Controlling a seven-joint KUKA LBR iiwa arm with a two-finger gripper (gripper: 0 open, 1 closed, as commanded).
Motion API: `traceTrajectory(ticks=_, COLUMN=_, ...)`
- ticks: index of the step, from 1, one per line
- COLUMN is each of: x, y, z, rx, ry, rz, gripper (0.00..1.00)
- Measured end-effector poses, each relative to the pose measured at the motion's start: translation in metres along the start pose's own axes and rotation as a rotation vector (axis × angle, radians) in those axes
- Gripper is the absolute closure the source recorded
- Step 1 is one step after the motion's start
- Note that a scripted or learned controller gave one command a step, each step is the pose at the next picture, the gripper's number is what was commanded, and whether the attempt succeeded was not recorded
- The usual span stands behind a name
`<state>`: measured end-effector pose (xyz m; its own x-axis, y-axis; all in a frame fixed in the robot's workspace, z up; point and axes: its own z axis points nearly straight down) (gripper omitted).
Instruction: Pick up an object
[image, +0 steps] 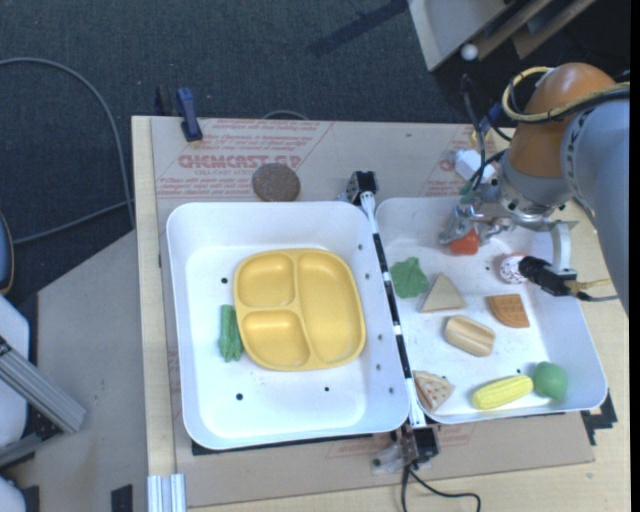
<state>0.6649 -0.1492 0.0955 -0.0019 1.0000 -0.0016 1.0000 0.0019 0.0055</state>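
Fingers (470, 222) low in right bin (590, 345), back corner, directly over small red-orange piece (463, 242); whether piece sits between them or merely below, cannot tell, nor whether fingers open or closed. Arm (560, 120) bends down from right, likely lined up on that piece as pick target. Nearby in same bin: green leaf (408, 276), tan wedge (443, 294), bread roll (469, 334), toast (509, 310), corn cob (502, 391), green ball (550, 379). Left bin (190, 300) holds yellow divided plate (298, 307), green pod (231, 334) beside it. Table (300, 150) underneath.
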Motion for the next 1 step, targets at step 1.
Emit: traceTrajectory(ticks=1, x=0.0842, y=-0.0418, z=-0.0961, rx=0.004, ry=0.003, rz=0.0, gripper=1.0)
